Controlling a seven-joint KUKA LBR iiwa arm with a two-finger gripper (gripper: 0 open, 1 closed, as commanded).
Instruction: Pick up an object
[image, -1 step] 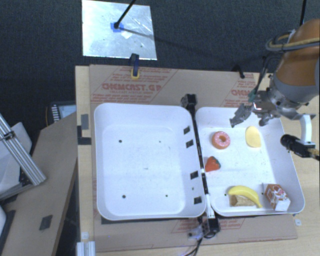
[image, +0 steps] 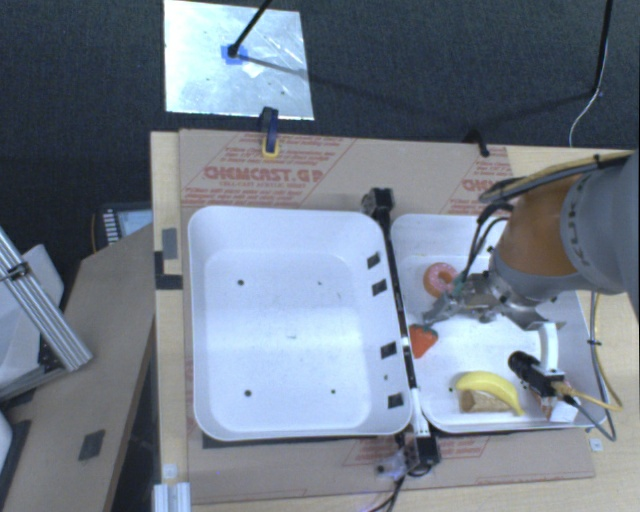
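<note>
Look at the right bin (image: 570, 330): your arm (image: 560, 235) comes in from the right, grey with the orange band, and bends down over that bin. The jaws (image: 440, 312) sit low near the bin's left wall, pointing toward the divider between the two bins. Their tips are thin and blurred here, so you cannot tell whether they are apart or together, and nothing is clearly seen between them.

Just below the jaws, close to touching, lies a small red-orange piece with a bit of green, probably a toy strawberry (image: 423, 341). Just above and slightly to the arm side of the jaws you have a pink ring-shaped thing, like a doughnut (image: 439, 277), partly covered by the arm's cables. Farther below the jaws, near the front edge of the bin, a yellow banana (image: 488, 386) curves over a brownish lump (image: 478, 402) that it touches. A black and white fitting (image: 535, 370) hangs from the wrist beside the banana.

The left bin (image: 290, 320), on the far side of the jaws from the arm, rests on a cardboard sheet (image: 300, 170) with red lettering that covers the tabletop (image: 165, 180).
</note>
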